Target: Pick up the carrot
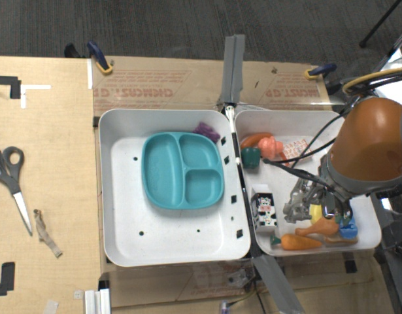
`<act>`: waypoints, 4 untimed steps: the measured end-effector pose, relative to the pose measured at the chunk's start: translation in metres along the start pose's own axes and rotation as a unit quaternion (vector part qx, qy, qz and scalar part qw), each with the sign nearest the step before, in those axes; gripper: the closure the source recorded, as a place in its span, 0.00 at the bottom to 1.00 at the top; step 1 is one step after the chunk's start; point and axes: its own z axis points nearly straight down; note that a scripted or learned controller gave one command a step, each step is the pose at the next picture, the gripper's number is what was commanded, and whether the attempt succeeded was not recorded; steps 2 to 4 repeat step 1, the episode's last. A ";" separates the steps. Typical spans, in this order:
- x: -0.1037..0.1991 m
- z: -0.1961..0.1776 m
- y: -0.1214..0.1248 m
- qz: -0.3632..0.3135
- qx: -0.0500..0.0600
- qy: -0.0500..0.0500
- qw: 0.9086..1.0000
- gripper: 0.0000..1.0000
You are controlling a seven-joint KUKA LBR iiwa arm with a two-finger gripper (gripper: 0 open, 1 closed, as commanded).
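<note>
The carrot [301, 242] is orange with a green end and lies flat along the front wall of the right bin [299, 115]. My gripper [304, 205] hangs just above and behind it, over the front right part of that bin, and nothing visibly hangs from it. The arm's orange band [374, 139] covers the bin's right side. A second orange piece [322, 228] lies between the gripper and the carrot.
Around the gripper lie a yellow item [316, 212], a blue item [348, 231] and a cow-print box [264, 209]. A pink-orange toy [267, 144] and a green block [251, 157] sit at the back. The left bin [122, 241] holds a teal divided plate [184, 170] and a purple item [207, 131]. Scissors [12, 182] lie on the bench.
</note>
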 end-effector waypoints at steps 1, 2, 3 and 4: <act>-0.001 -0.059 -0.005 0.196 0.001 -0.001 0.981 1.00; -0.001 -0.059 -0.005 0.196 0.001 -0.001 0.981 1.00; -0.001 -0.059 -0.005 0.196 0.001 -0.001 0.981 1.00; -0.001 -0.059 -0.005 0.196 0.001 -0.001 0.981 1.00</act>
